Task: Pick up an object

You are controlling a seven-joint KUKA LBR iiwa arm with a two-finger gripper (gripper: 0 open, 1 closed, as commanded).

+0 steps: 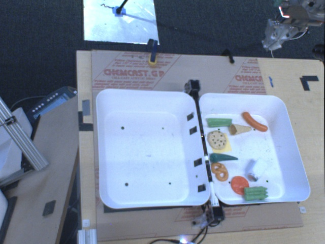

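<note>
The right bin [292, 136] holds several toy foods. An orange sausage [254, 121] lies at the back, with a tan wedge [239, 129] and a green piece [219, 121] to its left. A chocolate-chip cookie [217, 139] rests on a yellow slice. Further forward are a dark green pepper [224, 157], a pretzel [221, 172], a small white and blue object [252, 170], a red disc [239, 185] and a green bundle [255, 192]. My gripper [272, 38] hangs high at the top right, beyond the bench's far edge and well away from the bin.
The left bin [147, 151] sits beside the right one, with black clips along the divider [199, 151]. A yellow and blue clamp [152, 53] stands at the back of the board. A shiny plate [120, 14] lies on the floor behind.
</note>
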